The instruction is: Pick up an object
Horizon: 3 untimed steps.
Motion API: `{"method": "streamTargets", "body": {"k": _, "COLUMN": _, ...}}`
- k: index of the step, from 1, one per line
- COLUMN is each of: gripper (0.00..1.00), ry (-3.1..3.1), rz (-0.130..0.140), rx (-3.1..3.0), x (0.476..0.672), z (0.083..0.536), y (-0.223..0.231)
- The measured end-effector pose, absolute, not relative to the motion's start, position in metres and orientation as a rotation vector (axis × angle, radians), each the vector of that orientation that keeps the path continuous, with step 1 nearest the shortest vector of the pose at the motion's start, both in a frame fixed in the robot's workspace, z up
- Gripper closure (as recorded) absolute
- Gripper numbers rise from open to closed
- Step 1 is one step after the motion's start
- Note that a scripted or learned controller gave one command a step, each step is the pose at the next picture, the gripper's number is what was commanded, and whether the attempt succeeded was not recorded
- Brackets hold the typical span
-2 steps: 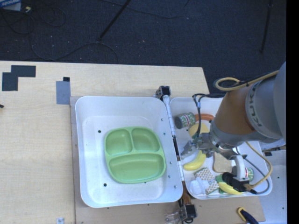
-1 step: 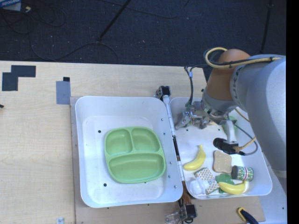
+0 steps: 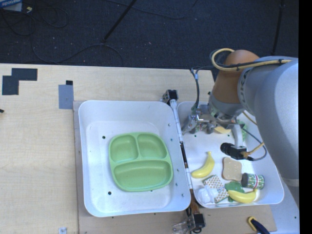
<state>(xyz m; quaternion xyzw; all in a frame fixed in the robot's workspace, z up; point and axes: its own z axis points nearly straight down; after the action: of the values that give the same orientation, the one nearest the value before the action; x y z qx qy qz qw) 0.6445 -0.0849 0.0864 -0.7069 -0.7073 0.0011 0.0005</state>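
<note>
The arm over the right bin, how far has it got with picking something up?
Done: the arm has reached into the right bin, with the hand low near its upper left corner. In hand: nothing visibly held. Left: the grasp and lift. Two bananas, the toast slice and the cup lie loose in that bin, and the green divided plate sits untouched in the left bin.

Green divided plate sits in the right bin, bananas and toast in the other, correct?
Not quite. The camera view shows the green plate in the left bin. The bananas and toast are in the other one, the right bin.
</note>
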Motion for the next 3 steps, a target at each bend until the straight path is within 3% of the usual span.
{"method": "streamTargets", "body": {"k": 3, "gripper": 0.00, "ry": -2.221, "rz": 0.000, "rx": -2.218, "x": 0.6449, "z": 0.0862, "y": -0.0889}}
